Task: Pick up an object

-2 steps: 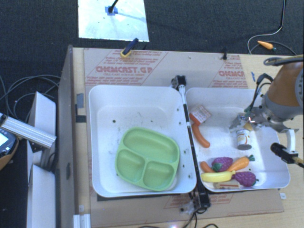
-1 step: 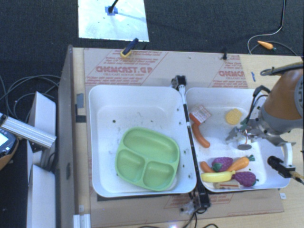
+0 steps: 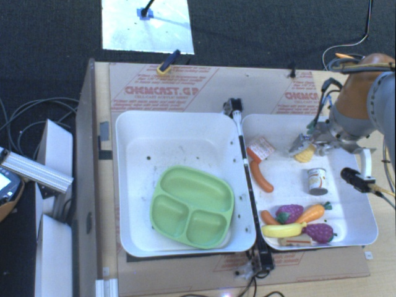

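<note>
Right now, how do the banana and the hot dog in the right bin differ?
The banana is yellow; the hot dog is orange-red. The banana lies nearly level along the bin's near edge, crowded against the grapes and a carrot; the hot dog lies slanted by the divider, with open floor on its right. Both are long toy foods lying flat in the right bin.

**Surroundings, non-task items**

Table (image 3: pixel 185 82) topped with printed cardboard sheet; two white bins side by side. Left bin (image 3: pixel 133 141) holds a green divided plate (image 3: pixel 192 206), lying flat toward its near right. Pale square panel (image 3: pixel 145 17) on dark carpet beyond the table. Cables (image 3: pixel 25 113) and white boxes (image 3: pixel 52 144) at left.
</note>
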`<state>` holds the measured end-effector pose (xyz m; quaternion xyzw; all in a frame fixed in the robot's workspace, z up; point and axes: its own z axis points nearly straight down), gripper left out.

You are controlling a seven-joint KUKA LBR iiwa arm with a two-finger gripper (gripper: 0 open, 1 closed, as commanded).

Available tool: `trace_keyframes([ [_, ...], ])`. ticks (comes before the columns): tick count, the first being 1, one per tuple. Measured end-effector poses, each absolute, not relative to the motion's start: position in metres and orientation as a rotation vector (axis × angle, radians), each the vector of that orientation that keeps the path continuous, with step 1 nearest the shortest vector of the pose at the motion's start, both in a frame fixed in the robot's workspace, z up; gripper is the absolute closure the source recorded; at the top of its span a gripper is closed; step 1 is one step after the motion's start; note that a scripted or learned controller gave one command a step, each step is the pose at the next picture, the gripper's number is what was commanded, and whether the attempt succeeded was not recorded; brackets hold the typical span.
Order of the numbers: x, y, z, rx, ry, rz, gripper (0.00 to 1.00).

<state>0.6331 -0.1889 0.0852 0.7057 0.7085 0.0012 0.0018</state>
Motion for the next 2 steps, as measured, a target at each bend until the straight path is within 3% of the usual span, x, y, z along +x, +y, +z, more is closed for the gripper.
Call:
trace_keyframes([
  [1,0.634,-0.189,0.096,2.210,2.224,0.005,1.00],
  [2,0.670,-0.070,0.186,2.213,2.225,0.009,1.00],
])
